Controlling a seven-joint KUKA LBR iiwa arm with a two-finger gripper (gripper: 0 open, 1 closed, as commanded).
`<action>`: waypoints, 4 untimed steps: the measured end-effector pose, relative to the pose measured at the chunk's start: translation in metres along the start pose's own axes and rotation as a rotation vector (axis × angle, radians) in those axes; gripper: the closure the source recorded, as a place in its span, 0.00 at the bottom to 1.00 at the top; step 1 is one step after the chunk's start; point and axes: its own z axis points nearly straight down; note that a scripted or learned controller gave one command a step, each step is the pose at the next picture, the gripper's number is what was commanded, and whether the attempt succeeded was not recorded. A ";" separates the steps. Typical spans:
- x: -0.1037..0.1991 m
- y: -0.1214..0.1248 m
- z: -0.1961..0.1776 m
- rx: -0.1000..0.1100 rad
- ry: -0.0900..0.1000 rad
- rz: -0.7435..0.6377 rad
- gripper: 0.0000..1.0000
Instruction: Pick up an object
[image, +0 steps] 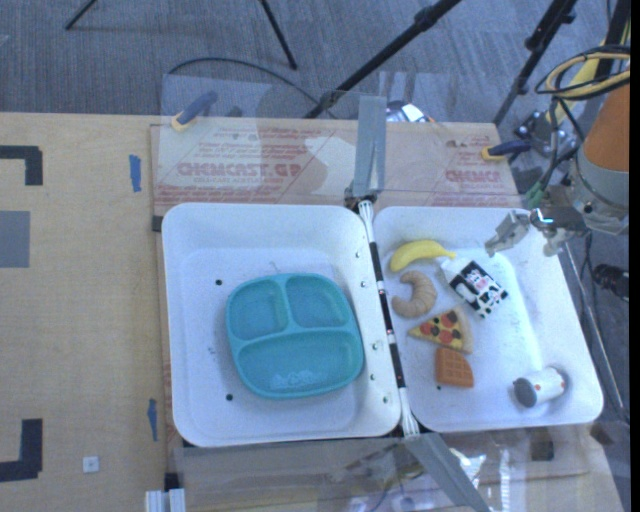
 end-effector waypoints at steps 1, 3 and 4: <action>0.010 0.007 0.110 -0.002 -0.001 0.022 0.00; 0.054 -0.060 0.124 -0.003 -0.001 -0.009 0.00; 0.074 -0.090 0.124 -0.005 0.000 -0.063 0.00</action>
